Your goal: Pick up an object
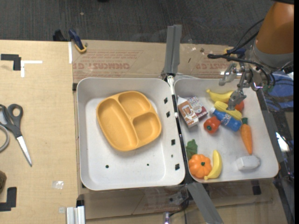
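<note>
Wooden worktop (37, 125), upper right: your end effector (237, 98), its state unclear, hovers over a banana (219, 95) in the right bin (268, 139); light, slick plastic, so grip mid-body.

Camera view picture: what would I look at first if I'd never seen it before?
Probably the big orange divided plate, lying alone in the left bin. Next, the jumble of bright toy food in the right bin: bananas, a carrot and a little pumpkin. The gripper hangs over that pile near its far end.
</note>
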Controlling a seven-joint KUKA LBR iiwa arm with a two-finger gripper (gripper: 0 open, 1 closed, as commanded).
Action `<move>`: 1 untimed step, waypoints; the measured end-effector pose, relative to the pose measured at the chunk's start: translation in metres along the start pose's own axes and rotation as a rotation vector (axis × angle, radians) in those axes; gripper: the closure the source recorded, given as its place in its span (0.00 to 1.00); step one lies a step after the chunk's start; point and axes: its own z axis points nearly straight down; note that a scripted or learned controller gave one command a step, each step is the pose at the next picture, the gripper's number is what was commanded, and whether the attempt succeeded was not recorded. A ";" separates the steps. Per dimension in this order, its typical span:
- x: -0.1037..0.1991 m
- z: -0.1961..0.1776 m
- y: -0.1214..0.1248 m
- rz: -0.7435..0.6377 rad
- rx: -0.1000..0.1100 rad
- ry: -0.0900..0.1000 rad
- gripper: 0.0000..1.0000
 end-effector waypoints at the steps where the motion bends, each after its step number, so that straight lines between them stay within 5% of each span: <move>1: 0.034 0.107 -0.031 0.024 0.000 0.000 0.00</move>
